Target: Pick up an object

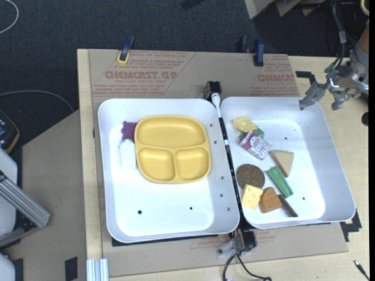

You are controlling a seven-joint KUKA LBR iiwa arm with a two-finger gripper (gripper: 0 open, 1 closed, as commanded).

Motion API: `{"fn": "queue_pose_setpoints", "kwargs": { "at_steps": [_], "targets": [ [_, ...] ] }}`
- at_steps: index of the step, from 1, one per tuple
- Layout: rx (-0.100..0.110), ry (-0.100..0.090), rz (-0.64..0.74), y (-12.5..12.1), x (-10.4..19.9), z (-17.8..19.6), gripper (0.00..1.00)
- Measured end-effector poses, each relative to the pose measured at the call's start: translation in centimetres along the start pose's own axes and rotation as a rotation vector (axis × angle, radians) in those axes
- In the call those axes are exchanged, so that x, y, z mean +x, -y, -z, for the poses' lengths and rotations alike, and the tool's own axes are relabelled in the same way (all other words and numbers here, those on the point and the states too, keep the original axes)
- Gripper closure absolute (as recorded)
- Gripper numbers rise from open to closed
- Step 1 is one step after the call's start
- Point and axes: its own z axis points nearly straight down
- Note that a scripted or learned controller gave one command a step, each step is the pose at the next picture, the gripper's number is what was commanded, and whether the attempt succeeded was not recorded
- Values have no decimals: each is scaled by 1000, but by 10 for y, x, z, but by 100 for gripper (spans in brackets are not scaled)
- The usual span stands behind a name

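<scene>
Right bin (328, 157), near end: orange wedge (270, 200), yellow block (252, 196), brown disc (250, 174), green stick (279, 181) clustered toward 6 o'clock. Left bin (114, 174): yellow divided tray (173, 147). Claw (323, 96) at 2 o'clock over the far right rim, fingers spread, holding nothing.

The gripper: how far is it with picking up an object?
Done: nothing looks picked; the gripper is open with nothing between its fingers. In hand: it hovers at the far right corner of the right bin. Left: to move over an item, such as the brown round piece, descend, close and lift.
</scene>
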Motion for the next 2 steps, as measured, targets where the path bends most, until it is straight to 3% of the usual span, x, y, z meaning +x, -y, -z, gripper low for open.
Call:
{"fn": "queue_pose_setpoints", "kwargs": {
  "at_steps": [2],
  "targets": [
    [-1,-1,1,-3,19,-105,0]
  ]
}}
